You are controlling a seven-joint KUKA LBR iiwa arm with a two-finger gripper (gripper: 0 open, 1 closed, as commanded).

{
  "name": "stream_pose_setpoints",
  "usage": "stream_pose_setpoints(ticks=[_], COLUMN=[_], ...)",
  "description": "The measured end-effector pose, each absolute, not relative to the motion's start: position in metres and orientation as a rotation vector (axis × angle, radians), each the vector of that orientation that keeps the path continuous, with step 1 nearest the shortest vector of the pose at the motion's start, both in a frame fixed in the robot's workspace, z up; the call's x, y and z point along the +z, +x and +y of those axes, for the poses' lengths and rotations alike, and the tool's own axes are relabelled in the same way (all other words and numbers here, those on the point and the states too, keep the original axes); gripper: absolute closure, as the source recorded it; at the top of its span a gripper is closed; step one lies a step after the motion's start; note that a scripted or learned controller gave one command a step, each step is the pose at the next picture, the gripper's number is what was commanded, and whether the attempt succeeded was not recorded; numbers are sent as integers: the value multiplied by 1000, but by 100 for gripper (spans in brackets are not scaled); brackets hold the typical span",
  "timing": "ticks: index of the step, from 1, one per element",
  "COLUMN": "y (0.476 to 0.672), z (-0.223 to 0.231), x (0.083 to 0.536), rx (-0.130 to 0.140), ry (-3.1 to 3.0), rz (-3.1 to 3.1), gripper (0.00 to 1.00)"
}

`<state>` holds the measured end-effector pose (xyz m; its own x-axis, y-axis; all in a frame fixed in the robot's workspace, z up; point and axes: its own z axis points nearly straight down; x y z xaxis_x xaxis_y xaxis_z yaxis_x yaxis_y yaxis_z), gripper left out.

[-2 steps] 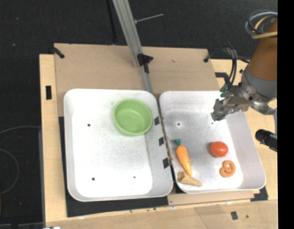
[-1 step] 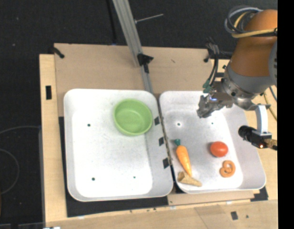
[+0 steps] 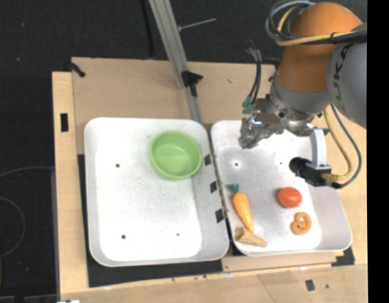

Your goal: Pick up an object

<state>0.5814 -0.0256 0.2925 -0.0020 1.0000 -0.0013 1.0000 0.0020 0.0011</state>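
- Worktop (image 3: 137, 90) front edge is sitting nearest the camera, with the two white bins lying on it side by side; left bin (image 3: 112, 232) is carrying only a green bowl (image 3: 176, 154) up near its far right corner.
- Right bin (image 3: 326, 232) is holding the likely targets: a carrot (image 3: 243, 211) lying lengthwise near the left wall, a tan scrap (image 3: 249, 237) touching its near end, a red tomato (image 3: 290, 197) and an orange ring-shaped piece (image 3: 301, 223) just beside each other toward the right.
- Hand (image 3: 249, 137) is hovering over the far left part of the right bin, well apart from all of these; nothing is showing between its fingers. Cannot tell whether it is open or closed, since the view is too small and cluttered there.
- Risk: hand is sitting over bare bin floor, so coming straight down here is likely closing on nothing.
- Risk: carrot is lying close to the bin wall and the divider between bins, so a finger is likely catching the rim or pushing the carrot against it.
- Risk: tomato is looking round and smooth, so it is probably rolling or squirting out of a pinch.
- Risk: ring piece and tomato are sitting close, so going for one is likely nudging the other.
- Risk: cables (image 3: 345, 150) are hanging off the wrist near the bin's right side and could be snagging on a low reach.
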Motion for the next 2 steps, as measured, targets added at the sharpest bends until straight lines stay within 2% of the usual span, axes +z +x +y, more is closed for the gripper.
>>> stream_pose_setpoints(ticks=[2], y=[601], z=[57], x=[271], rx=[-2], ry=[2215], rz=[2226], gripper=[100])
